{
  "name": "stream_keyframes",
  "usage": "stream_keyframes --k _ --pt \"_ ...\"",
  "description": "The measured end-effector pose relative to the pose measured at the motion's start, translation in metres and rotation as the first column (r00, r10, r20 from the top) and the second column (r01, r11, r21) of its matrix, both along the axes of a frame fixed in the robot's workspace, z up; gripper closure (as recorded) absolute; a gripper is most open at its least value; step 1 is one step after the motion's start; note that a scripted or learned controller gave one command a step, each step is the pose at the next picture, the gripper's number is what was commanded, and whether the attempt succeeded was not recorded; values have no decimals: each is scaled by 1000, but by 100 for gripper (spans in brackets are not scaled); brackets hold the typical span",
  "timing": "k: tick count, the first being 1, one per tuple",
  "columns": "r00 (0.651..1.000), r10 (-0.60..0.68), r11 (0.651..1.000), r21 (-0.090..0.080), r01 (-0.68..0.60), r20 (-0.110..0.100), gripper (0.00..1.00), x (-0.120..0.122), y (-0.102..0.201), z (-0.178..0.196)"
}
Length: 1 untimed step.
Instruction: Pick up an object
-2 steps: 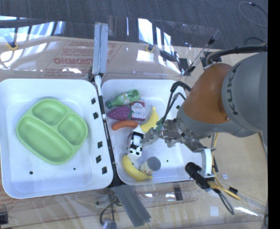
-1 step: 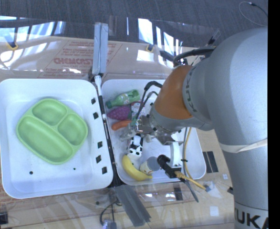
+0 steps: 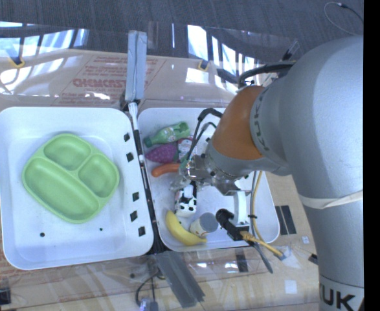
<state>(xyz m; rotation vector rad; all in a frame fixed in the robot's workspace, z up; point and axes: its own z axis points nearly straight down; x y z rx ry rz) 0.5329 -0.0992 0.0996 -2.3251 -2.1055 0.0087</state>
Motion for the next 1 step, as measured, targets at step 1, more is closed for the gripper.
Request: stream_keyframes --k 1 --pt "992 -125 992 0 125 2 100 -33 60 91"
